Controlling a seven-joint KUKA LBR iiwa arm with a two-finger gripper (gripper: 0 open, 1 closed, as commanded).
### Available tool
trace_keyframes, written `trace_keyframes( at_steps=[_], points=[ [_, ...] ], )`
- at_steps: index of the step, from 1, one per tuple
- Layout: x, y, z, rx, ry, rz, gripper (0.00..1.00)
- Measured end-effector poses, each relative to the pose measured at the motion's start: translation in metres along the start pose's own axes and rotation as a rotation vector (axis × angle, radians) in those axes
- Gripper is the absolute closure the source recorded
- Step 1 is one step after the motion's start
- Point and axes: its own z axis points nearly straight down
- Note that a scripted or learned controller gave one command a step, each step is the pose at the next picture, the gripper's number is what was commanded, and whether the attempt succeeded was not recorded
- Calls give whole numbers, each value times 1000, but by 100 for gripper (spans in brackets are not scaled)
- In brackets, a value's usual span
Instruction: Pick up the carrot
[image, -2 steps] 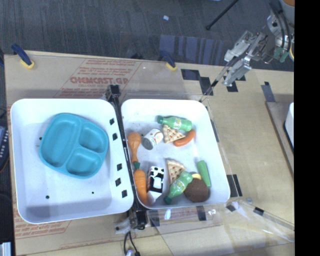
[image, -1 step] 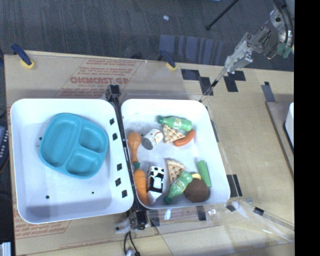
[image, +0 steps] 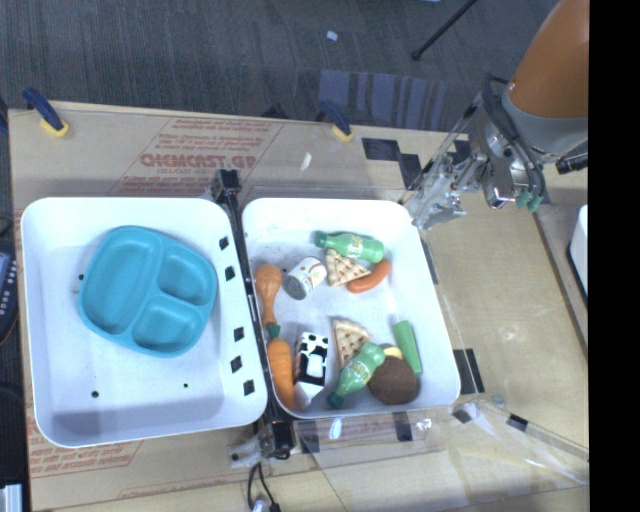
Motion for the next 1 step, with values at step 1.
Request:
trace_keyframes(
  at_steps=[1],
  points=[
    [-1, 0, -3, 2, -5, 0, 0]
  ],
)
